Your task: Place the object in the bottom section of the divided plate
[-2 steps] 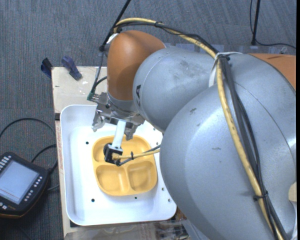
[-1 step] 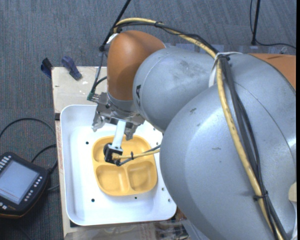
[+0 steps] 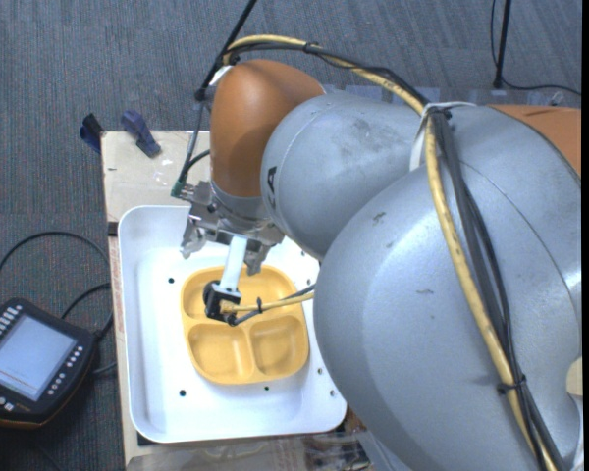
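Gripper point(image 3: 224, 248) hangs low over the wide upper section of the yellow divided plate point(image 3: 194, 346), close beneath the orange band of the arm point(image 3: 402, 292); whether it is spread or pressed together I cannot tell from this slant. The plate lies flat near the middle of the white bin point(image 3: 152, 361), its two smaller lower sections side by side toward the bin's near edge. The object itself I cannot pick out under the gripper. Beyond the bin, on the bare end of the bench point(image 3: 137, 180), a blue clamp point(image 3: 139, 132) rests near the far edge. Left of the bench, a teach pendant point(image 3: 25, 361) sits on the grey carpet point(image 3: 39, 86) with its screen facing up
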{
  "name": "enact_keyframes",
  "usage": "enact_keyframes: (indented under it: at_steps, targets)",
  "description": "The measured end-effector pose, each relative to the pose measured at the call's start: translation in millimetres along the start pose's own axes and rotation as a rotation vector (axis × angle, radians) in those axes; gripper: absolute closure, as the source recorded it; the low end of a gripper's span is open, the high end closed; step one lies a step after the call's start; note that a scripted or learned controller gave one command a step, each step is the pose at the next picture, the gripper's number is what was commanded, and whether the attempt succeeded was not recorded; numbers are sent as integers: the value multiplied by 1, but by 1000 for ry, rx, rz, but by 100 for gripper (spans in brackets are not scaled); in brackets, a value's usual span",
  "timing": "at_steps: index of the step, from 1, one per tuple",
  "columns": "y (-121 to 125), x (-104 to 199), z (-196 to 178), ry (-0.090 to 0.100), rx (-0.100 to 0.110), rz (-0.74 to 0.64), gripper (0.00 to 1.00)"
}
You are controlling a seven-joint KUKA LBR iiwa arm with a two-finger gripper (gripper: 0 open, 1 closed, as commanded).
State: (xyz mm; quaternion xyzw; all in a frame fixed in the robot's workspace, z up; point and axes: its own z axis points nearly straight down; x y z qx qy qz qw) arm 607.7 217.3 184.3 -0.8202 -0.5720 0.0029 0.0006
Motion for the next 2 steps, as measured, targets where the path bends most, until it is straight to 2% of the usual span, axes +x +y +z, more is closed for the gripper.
enact_keyframes:
  at_steps: [2]
  targets:
    - [0,0,0,0,0,0,0]
